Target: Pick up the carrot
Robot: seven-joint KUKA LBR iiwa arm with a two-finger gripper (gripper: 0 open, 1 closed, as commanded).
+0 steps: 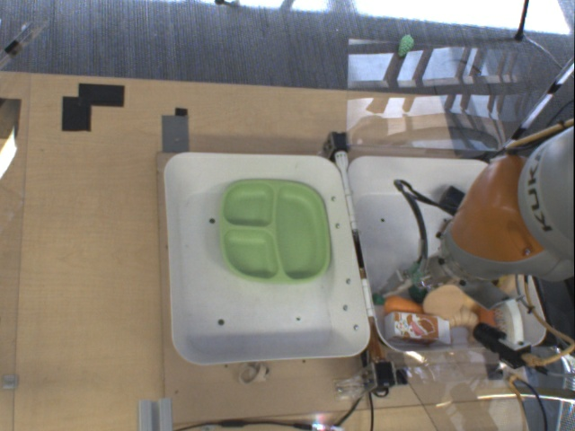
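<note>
The end effector (431, 281) is down low in the right shallow white bin (382, 205), mostly hidden under the grey arm's orange band (490, 218), so I can't tell how far open it is or if it's got anything. The small orange carrot (402, 304) lies just beside it near the bin's front left, right above a flat orange-and-white packet (418, 328) and next to a tan wooden figure (452, 305). Over in the left white bin (193, 268) there's a light green three-compartment plastic plate (274, 229), all on the pale wooden table (90, 268).
</note>
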